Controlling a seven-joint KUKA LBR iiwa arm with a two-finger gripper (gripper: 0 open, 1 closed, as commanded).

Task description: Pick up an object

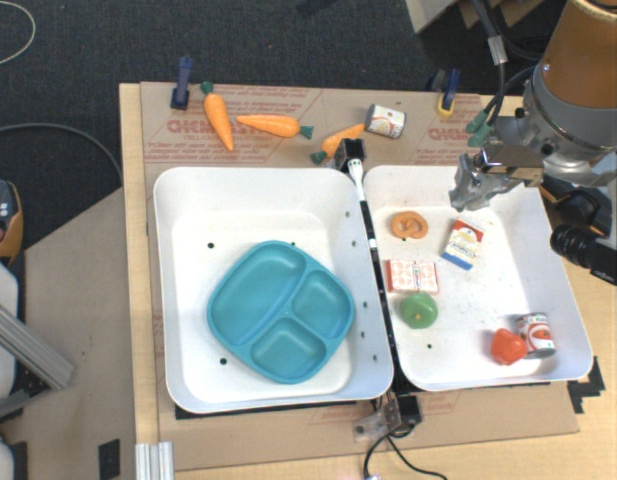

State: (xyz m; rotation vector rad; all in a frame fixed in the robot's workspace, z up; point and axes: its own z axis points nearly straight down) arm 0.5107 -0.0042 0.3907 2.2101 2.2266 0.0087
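Note:
My gripper (472, 190) hangs over the back of the right bin (560, 298), above and just behind a small red, white and blue carton (463, 244). Nothing shows between its fingers. In the same bin lie an orange pretzel-like piece (409, 225), a flat pink and white packet (411, 276), a green apple (420, 311), a red tomato-like toy (507, 347) and a small can (535, 334) beside it.
The left bin (178, 268) holds a teal divided plate (280, 311). Behind the bins on the cardboard lie three toy carrots (219, 120) (271, 125) (340, 141) and a small can (385, 121). Blue clamps (181, 82) (448, 90) stand at the back edge.

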